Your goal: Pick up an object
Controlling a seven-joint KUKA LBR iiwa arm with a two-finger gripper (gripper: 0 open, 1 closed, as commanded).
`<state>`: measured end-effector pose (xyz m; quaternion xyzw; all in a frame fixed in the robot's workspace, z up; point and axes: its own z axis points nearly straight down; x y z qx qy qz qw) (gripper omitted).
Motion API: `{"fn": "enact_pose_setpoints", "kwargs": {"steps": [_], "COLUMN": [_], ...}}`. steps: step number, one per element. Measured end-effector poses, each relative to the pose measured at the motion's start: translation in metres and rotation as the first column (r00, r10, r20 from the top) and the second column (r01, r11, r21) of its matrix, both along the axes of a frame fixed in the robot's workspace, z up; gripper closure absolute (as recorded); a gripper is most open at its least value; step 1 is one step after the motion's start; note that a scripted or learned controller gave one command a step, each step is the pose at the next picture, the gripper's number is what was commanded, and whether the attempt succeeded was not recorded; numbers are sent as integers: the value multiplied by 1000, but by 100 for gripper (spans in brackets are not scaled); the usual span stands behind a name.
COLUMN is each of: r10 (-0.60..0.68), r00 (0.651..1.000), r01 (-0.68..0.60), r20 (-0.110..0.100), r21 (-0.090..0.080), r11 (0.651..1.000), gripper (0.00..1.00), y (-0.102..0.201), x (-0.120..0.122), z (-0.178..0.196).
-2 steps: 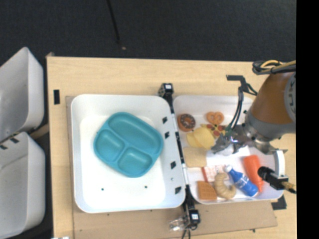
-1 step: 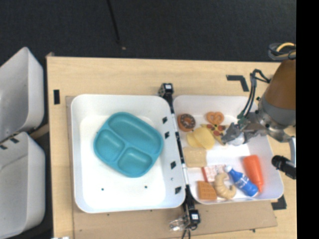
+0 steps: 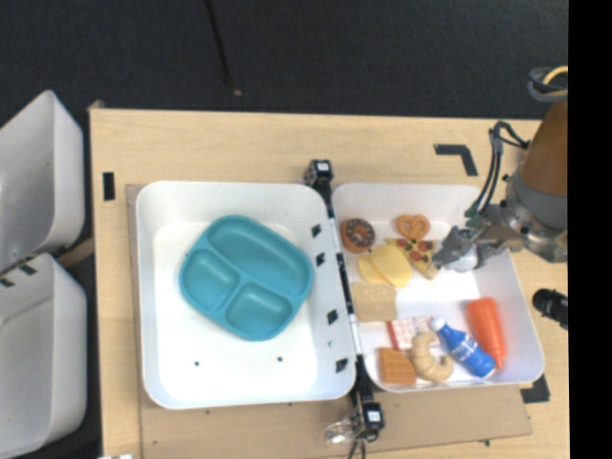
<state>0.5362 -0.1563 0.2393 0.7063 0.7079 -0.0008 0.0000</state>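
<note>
Pizza slice (image 3: 422, 253), the small wedge with red dots on top, looks to us like the likeliest target, because the gripper (image 3: 457, 251) hangs just beside its right end in the upper part of the right bin (image 3: 516, 273). We cannot tell from this view whether the pincer is open or closed, and we see nothing held in it. The slice lies flat, touching the yellow cheese wedge (image 3: 386, 264) on its left, with the pretzel (image 3: 413, 226) just above and the chocolate doughnut (image 3: 358, 234) further left. To do this step well, we would centre the tool over the slice rather than over its end, turn the wrist so that it closes across the narrow width, and come straight down so the cheese is not nudged. We judge the risk to be a pinch that catches the cheese too, or a low, flat piece that slips out as the arm lifts. The orange carrot (image 3: 488, 329), the blue bottle (image 3: 468, 349) and the croissant (image 3: 430, 357) lie well apart lower in the same bin, and the teal divided plate (image 3: 246, 276) sits in the left bin (image 3: 158, 371).
</note>
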Motion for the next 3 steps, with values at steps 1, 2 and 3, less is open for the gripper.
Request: {"fn": "enact_pose_setpoints", "kwargs": {"steps": [1, 2, 3], "r10": [4, 3, 2], "r00": [1000, 1000, 1000], "r01": [-4, -3, -2], "r20": [0, 0, -1], "r21": [1, 0, 1], "r11": [1000, 1000, 1000], "gripper": [100, 100, 100], "y": [28, 51, 55], "x": [35, 84, 91], "z": [2, -11, 7]}}
